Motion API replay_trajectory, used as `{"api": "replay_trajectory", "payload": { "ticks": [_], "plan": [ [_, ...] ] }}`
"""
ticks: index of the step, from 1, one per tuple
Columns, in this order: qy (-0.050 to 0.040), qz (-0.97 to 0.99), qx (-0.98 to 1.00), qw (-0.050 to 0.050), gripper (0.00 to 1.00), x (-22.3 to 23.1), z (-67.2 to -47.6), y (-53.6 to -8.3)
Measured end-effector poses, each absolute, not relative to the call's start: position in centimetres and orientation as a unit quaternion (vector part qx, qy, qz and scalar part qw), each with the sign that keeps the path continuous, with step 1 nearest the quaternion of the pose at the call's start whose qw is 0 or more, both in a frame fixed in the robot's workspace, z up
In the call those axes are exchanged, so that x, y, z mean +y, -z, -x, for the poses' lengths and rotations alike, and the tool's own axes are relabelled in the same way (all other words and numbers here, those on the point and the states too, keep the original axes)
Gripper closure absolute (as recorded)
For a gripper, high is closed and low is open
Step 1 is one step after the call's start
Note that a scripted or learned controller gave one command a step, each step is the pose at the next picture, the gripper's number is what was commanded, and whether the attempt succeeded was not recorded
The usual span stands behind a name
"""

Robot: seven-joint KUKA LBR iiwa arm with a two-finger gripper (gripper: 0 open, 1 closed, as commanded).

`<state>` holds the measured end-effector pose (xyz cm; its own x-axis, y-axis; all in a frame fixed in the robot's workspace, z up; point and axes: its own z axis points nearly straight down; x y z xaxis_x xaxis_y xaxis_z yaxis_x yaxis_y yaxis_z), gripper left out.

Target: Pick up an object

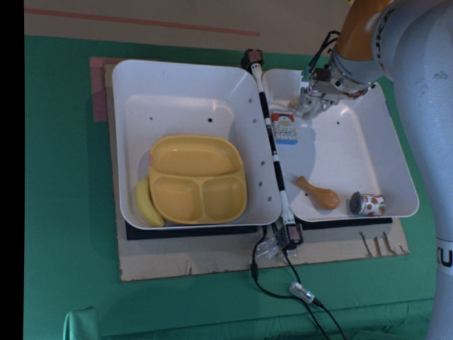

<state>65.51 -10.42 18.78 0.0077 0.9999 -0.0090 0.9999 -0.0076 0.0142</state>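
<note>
Hand: our hand (312,105) hangs low over the far left part of the right bin (396,154), reached in from the right under the orange-banded wrist.
Hand state: we cannot tell how it stands; the tip is small and partly masked by the wrist hardware, and we see nothing held in it.
Nearest thing: a small carton (284,128), white and blue with a red top, lies in the right bin against the divider between the bins, just beside the hand.
Key relation: from the hand, the carton lies toward the near edge and a little to the left of the view; we judge it the likely target, since nothing else is as close.
Carton axis: its long side runs roughly along the divider, far to near, so we would want the hand to close across the short side.
Other things in the right bin: a toy drumstick (320,193) and a small printed can (367,203) on its side, both near the front wall, well apart from the hand.
Left bin (177,83): a yellow divided tray (199,179) with a banana (147,204) touching its left edge; both are across the divider, far from the hand.
Risk: the carton sits tight to the bin wall, so we expect little room on that side.
</note>
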Motion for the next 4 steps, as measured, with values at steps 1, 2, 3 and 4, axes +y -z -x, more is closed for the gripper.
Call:
{"api": "replay_trajectory", "payload": {
  "ticks": [1, 2, 3, 4],
  "plan": [
    [-0.0018, -0.709, 0.705, 0.009, 0.00, -10.4, -65.5, -18.7],
    [-0.0053, -0.711, 0.703, 0.017, 1.00, -10.7, -65.9, -20.6],
    [-0.0049, -0.711, 0.703, 0.017, 0.00, -10.7, -65.9, -20.6],
    [-0.0084, -0.712, 0.701, 0.024, 1.00, -10.8, -66.1, -22.3]
  ]
}}
